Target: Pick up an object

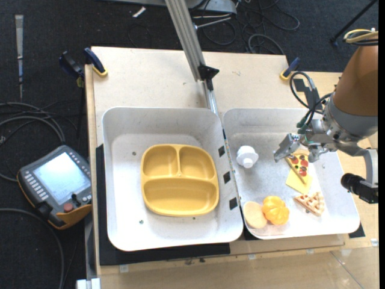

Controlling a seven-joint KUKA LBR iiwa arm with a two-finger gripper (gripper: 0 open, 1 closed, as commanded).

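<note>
Gripper (293, 147) just above pizza slice (299, 170)

Pizza slice (299, 171): yellow wedge with red toppings, lay flat in the right bin, upper right part.
Waffle piece (310, 203): tan, red-dotted, lay just below the pizza slice.
Orange pepper (275, 209): sat near the front wall, touching a pale round piece (255, 215).
White cup (246, 156): stood near the left wall.
</note>
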